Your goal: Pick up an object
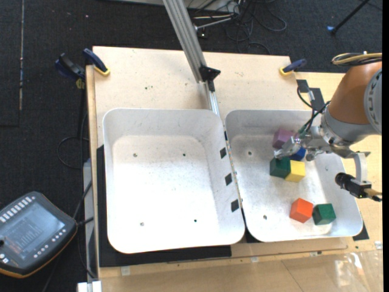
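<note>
Your gripper (296,146) is hovering over the clustered blocks (287,163) in the right bin (255,224); I cannot tell its grip state, so centre on one block.

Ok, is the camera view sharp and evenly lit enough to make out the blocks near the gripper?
Camera view: lighting even, soft shadows, no glare on the right bin; the orange block and yellow block read crisply; the gripper is cluttered and slightly soft over the purple block.
</note>
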Available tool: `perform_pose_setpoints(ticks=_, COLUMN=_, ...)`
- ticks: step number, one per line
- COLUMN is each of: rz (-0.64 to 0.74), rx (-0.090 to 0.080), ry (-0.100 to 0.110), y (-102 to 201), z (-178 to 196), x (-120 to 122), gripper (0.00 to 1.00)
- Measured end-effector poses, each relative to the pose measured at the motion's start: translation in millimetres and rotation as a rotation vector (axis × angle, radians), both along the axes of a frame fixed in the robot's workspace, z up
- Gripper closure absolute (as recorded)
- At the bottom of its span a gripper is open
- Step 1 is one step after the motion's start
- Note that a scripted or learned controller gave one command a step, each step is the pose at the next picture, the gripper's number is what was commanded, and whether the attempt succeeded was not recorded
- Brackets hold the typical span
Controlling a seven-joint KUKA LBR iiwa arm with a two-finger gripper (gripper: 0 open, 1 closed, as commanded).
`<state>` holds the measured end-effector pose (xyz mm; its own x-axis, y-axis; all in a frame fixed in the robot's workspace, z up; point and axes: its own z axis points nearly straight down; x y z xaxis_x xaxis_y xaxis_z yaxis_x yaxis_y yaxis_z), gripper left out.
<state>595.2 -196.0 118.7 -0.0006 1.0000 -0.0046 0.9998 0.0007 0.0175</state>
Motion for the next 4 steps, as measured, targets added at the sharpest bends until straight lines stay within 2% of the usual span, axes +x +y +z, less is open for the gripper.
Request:
perform_pose_setpoints(ticks=1, rz=-0.001, rx=-0.001, ry=-0.007, y=0, z=11, x=2, gripper=1.00)
perform_pose_setpoints(ticks=2, rz=0.003, rx=0.001, ry=0.009, y=-1, z=75, x=8, gripper=1.00)
perform_pose_setpoints(ticks=3, rz=0.003, rx=0.001, ry=0.009, y=-1, z=128, x=10, gripper=1.00)
perform_pose_setpoints(ticks=4, rz=0.007, rx=0.005, ry=0.014, y=52, z=138, x=17, gripper=1.00)
